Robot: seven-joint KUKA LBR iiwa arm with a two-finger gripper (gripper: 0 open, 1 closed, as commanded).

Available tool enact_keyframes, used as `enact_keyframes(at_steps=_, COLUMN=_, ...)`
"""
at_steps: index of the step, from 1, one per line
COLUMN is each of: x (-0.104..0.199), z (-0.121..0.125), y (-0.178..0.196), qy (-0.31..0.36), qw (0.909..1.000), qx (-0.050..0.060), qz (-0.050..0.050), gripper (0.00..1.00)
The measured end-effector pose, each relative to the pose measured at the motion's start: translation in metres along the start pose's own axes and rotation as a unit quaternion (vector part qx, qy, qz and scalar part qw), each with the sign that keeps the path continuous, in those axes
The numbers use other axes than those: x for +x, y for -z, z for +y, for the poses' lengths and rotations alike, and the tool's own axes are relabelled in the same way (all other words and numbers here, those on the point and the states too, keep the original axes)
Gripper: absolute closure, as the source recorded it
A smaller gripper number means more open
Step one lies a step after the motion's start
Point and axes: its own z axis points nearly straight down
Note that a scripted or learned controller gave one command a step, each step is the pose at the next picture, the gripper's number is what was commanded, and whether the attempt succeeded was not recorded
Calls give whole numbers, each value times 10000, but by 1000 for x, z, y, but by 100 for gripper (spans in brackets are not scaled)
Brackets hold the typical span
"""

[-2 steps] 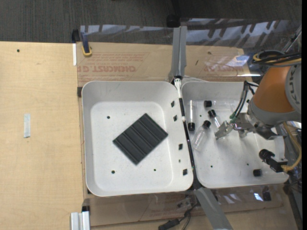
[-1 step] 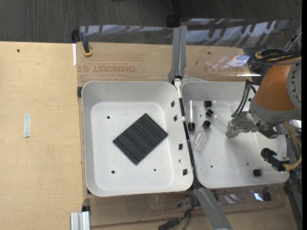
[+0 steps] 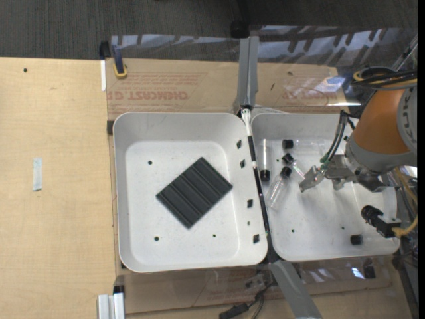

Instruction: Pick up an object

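Bins, two, shallow and white, side by side on a pale wooden worktop (image 3: 53, 145), with brown cardboard under and behind them.

Left bin (image 3: 126, 178): holds one dark grey ribbed slab (image 3: 194, 192), rectangular, lying flat and turned diagonally, roughly in the middle of the bin floor, well apart from every wall. Small dark dots mark the floor around it.

Right bin (image 3: 292, 244): holds several small items. Clear plastic tube or vial (image 3: 275, 190), lying tilted near the left wall. Three small black pieces (image 3: 287, 143) sit in the upper left part, near one another and close to the vial; a further small black piece (image 3: 356, 240) lies near the lower right corner. What these pieces are is too small to tell.

Arm (image 3: 382, 121): grey with an orange band, entering from the right and hanging over the right bin's right half. Gripper (image 3: 312, 178): metal, pointing left toward the vial and the black pieces, just beside them but apart from them. Whether the fingers are apart or together cannot be told from this angle; nothing is seen between them.

Divider: a grey upright post (image 3: 247, 72) rises between the bins at the far side. A clear plastic sheet lies along the back edge.
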Motion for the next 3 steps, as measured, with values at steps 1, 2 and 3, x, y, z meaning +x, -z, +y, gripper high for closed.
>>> enact_keyframes(at_steps=1, x=-8, z=93, y=-8, qy=248, qw=9997, qx=-10, qz=-8, gripper=0)
enact_keyframes(at_steps=2, x=-8, z=93, y=1, qy=263, qw=9997, qx=-6, qz=-18, gripper=100)
enact_keyframes(at_steps=3, x=83, z=117, y=92, qy=482, qw=9988, qx=-17, qz=-9, gripper=100)
